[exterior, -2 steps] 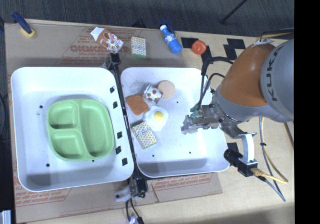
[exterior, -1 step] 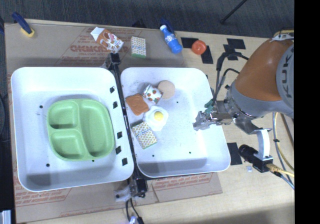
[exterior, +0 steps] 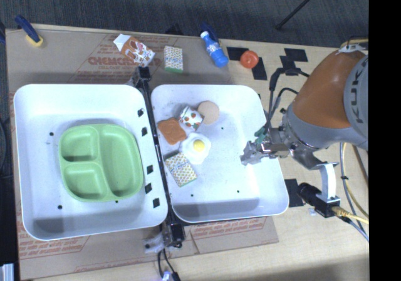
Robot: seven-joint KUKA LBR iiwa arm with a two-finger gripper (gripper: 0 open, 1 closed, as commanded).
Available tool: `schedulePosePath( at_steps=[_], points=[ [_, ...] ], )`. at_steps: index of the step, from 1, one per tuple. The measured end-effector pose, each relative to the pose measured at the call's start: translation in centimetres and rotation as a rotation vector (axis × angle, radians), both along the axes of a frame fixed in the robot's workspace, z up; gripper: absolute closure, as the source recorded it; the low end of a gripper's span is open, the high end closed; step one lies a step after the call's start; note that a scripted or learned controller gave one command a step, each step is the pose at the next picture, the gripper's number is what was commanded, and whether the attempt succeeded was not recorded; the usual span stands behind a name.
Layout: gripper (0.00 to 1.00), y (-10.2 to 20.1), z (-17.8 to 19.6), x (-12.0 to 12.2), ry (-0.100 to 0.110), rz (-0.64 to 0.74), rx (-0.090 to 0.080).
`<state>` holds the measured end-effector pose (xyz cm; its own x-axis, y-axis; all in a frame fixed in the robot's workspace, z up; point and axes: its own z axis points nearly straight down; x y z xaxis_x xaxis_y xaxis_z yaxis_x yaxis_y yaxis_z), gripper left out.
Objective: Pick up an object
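Camera view: packet (exterior: 180,169) axis diagonal.

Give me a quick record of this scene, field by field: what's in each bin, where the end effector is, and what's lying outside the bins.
left bin: green divided tray
right bin: fried egg, toast slice, round bun, two small packets, clustered at its left side
end effector: over the right bin's right part, apart from the cluster
outside bins: blue bottle, orange ball
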<state>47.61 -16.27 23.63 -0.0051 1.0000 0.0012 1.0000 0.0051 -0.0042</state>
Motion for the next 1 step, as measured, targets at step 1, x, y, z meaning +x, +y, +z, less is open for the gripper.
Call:
schedulePosePath(
  at_steps=[1],
  points=[
    [1.0, -0.25, 1.39, 6.05, -0.004, 0.0, -0.001]
  ],
)
